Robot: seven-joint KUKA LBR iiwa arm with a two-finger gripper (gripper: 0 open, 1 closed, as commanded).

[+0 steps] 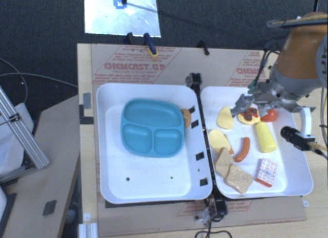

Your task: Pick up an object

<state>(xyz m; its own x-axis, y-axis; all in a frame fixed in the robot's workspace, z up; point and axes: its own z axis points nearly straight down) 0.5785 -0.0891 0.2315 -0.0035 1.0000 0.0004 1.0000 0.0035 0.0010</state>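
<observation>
While hand (249, 110) hovers, right bin (300, 178) crowded, left bin (110, 180) roomy.

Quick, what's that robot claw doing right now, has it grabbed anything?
Gripper: low over the toy food in the right bin; a grab cannot be told.

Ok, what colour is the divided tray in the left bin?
Light blue tray, clearest in the camera view.

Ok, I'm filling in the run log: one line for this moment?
phase: reaching | gripper: over right bin, above pizza slice | hold: none seen | blue tray: left bin
</observation>
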